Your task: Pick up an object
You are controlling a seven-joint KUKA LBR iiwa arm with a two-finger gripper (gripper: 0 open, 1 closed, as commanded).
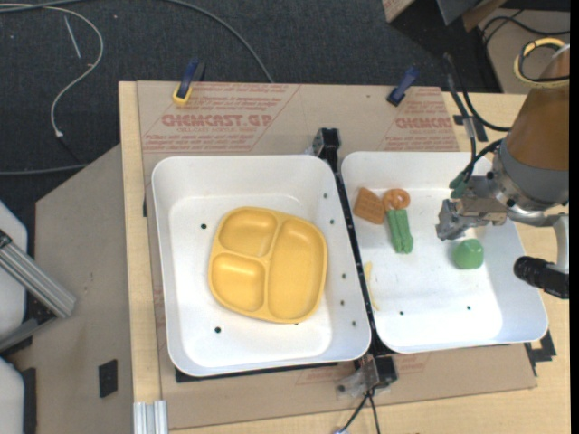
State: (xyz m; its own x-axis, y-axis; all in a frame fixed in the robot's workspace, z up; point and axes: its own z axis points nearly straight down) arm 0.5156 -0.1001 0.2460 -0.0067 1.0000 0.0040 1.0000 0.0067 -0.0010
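The yellow divided plate [269, 264] lies nearest, in the left bin [172, 242]. In the right bin [434, 328], the gripper [460, 227] hovers just above a green ball [468, 255]; its opening cannot be told. The ball may roll away if nudged.

Printed matter on the bench. The cardboard sheet [271, 107] beneath the two bins carries red lettering along its far edge: above the left bin [172, 242] it reads "CHEMCAST GP"; above the right bin [434, 165] the same red print recurs, partly covered and too broken to read in full. No other marking is legible.
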